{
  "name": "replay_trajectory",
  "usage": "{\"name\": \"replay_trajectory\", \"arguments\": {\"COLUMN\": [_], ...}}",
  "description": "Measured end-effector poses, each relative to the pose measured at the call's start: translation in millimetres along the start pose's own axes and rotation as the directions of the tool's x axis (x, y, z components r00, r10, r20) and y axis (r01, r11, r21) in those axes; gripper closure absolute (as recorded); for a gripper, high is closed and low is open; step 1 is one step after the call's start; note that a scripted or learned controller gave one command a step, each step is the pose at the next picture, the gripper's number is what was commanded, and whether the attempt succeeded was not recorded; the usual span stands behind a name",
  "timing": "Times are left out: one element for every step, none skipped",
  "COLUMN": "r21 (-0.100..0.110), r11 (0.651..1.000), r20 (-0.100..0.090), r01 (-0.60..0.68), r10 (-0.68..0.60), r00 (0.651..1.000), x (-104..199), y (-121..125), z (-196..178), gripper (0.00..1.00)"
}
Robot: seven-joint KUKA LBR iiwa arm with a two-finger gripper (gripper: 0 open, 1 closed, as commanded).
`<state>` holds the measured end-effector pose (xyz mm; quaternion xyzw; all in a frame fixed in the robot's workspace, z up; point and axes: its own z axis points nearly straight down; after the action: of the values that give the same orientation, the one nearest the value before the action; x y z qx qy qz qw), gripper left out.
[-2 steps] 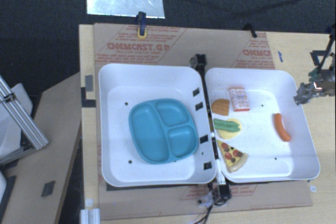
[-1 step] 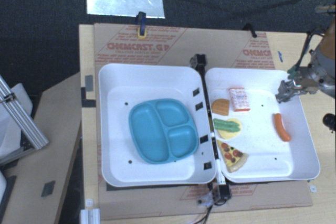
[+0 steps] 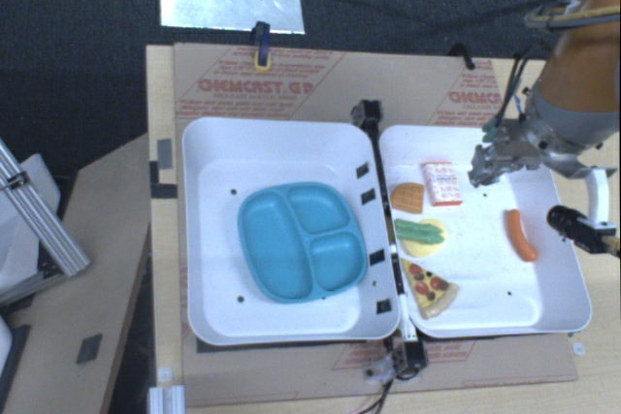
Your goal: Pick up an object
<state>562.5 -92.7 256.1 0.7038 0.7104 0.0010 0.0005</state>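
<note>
Hovering over the right bin (image 3: pixel 558 305), gripper (image 3: pixel 485 168) seen just right of the red-and-white packet (image 3: pixel 442 182), not touching, finger spread cannot be told, packet print unreadable, "CHEMCAST" read on the board (image 3: pixel 254 84) behind the bins.

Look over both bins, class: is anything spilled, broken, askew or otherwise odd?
Nothing stands out. The blue divided tray lies flat in the left bin, a little turned. In the right bin, the toy hot dog, pizza slice, red-and-white packet and other play food lie apart and whole. The gripper hangs above the right bin.
</note>
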Motion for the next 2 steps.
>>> {"name": "replay_trajectory", "arguments": {"r21": [-0.001,0.000], "r11": [1.000,1.000], "r20": [0.001,0.000], "r01": [-0.002,-0.001], "r10": [0.002,0.001], "r00": [1.000,1.000], "x": [45,100], "y": [-1,10], "z": [10,22], "gripper": [1.00,1.00]}}
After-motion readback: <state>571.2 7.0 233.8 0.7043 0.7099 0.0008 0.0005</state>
